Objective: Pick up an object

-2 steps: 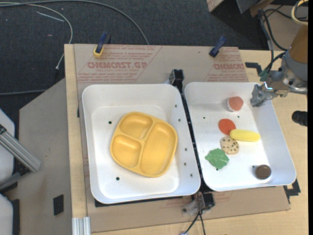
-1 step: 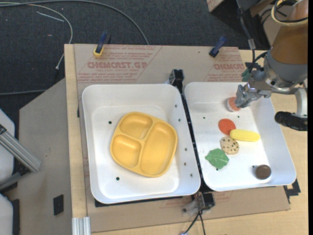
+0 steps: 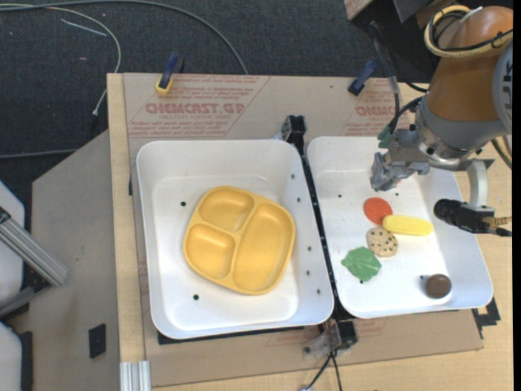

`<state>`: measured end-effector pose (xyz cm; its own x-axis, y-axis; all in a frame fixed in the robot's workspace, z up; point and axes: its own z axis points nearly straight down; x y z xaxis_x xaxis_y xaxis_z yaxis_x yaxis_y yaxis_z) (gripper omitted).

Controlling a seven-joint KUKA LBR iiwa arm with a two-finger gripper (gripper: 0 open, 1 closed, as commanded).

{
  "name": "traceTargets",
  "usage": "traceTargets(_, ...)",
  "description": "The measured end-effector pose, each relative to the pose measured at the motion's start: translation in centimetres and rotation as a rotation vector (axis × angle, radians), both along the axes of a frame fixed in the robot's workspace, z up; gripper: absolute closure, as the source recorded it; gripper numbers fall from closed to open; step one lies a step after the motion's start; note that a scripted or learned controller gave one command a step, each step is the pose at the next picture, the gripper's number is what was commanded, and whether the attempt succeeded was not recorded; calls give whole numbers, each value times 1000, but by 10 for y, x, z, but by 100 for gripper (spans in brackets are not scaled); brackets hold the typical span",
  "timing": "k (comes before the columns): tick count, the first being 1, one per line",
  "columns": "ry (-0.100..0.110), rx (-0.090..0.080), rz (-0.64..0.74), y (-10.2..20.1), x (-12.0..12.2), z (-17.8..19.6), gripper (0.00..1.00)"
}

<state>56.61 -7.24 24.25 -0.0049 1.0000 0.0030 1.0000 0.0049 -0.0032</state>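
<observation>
1. Nearest me, low in the right bin (image 3: 456,304), sits one brown ball (image 3: 438,285).
2. I count five small items in that bin — one green leaf (image 3: 361,263), one speckled cookie (image 3: 381,242), one yellow banana-like piece (image 3: 408,226), one red-orange disc (image 3: 377,209), plus the ball.
3. One yellow divided plate (image 3: 239,239) with three compartments lies in the left bin (image 3: 155,218).
4. My gripper (image 3: 389,174) hangs just above the red-orange disc, holding nothing — I cannot tell its finger spacing.
</observation>
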Motion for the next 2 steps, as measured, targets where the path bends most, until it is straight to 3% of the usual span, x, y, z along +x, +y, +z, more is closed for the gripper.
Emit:
traceTargets(1, 1, 1, 1, 51, -13, -14, 100)
traceTargets(2, 0, 1, 2, 108, -30, -6, 100)
